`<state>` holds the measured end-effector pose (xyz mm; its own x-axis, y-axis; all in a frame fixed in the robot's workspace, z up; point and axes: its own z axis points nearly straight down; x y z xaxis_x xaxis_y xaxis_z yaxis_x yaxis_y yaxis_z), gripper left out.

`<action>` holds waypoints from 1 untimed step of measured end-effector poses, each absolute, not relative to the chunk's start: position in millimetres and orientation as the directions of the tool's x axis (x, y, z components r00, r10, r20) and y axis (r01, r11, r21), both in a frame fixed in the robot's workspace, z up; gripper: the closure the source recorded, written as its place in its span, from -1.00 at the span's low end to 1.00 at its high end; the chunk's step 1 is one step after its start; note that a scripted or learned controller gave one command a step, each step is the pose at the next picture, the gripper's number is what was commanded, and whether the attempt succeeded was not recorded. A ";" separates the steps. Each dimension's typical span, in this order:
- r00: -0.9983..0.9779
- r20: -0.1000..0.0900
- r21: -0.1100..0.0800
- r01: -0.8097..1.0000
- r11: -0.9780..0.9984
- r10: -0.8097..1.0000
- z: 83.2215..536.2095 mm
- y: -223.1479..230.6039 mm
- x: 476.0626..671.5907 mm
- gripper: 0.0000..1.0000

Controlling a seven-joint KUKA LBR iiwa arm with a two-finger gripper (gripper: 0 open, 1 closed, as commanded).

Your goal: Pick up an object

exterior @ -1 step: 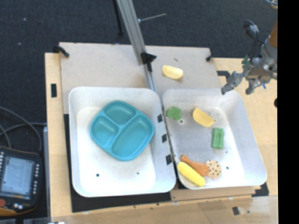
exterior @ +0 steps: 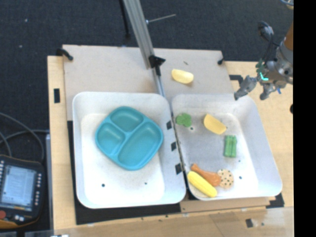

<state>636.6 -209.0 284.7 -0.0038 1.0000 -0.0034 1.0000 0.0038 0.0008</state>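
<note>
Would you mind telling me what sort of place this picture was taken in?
Most likely a robotics lab's test bench, not a kitchen: two white bins sit on a plain board, the food in the right bin looks like toy food, and a control pendant with cables lies beside the bench.

Toy foods scattered in the right bin

A green broccoli (exterior: pixel 184 120), yellow wedge (exterior: pixel 215 124), green block (exterior: pixel 230 146), orange carrot (exterior: pixel 206 175), corn cob (exterior: pixel 202 184) and speckled cookie (exterior: pixel 225 178) are seen lying flat.
</note>
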 end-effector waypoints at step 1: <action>-0.001 -0.002 -0.004 1.000 0.001 1.000 236.9 -203.0 630.0 -1.00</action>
